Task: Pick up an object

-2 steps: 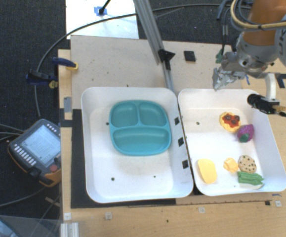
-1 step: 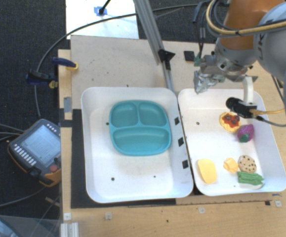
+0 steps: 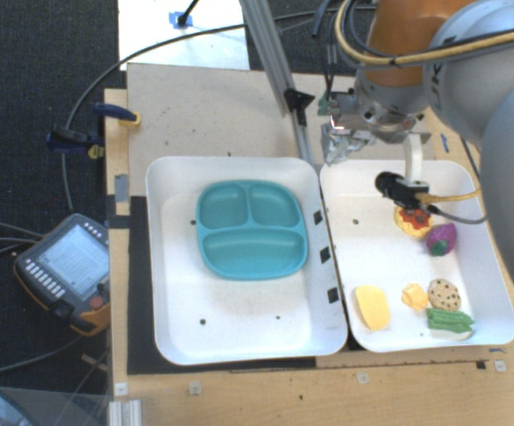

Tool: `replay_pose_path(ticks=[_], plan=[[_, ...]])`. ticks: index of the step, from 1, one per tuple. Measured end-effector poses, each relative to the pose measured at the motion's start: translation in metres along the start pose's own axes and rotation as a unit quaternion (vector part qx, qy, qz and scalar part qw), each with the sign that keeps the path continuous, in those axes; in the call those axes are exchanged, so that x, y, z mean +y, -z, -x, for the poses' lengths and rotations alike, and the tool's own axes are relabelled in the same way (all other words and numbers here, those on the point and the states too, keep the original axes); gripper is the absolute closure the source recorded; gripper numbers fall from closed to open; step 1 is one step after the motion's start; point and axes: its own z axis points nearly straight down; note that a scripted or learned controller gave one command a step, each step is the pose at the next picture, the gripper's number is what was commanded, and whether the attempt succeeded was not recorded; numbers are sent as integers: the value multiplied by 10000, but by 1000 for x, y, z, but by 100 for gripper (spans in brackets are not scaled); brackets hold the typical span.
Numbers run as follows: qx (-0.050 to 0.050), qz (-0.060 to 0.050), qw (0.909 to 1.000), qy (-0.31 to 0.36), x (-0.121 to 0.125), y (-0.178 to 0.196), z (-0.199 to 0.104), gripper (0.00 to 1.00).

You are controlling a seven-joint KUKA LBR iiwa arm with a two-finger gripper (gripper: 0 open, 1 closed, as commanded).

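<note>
My pincer hangs over the far end of the seam where the 2 white bins meet, just above the right bin's far-left corner; whether it is wide or narrow I cannot tell, and nothing is seen held in it. The left bin holds 1 teal divided plate. The candidates for picking lie in the right bin, all well apart from my pincer: a red-and-yellow piece with a purple piece just beside it, and, nearer the front edge, a yellow wedge, a small orange piece, a speckled cookie and a green piece, the last 2 touching or nearly so. Judged hazards: a straight descent from here would likely meet the bin rims rather than any object; among the 3 crowded front pieces a closing grip could catch 2 at once or shove 1 aside; the cookie and wedge look low and flat, so a grip set too high could slide off them
</note>
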Motion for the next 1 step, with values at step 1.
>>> replay_pose_path(ticks=[1], plan=[[9, -6, 10000, 14, 7, -15, -62, 100]])
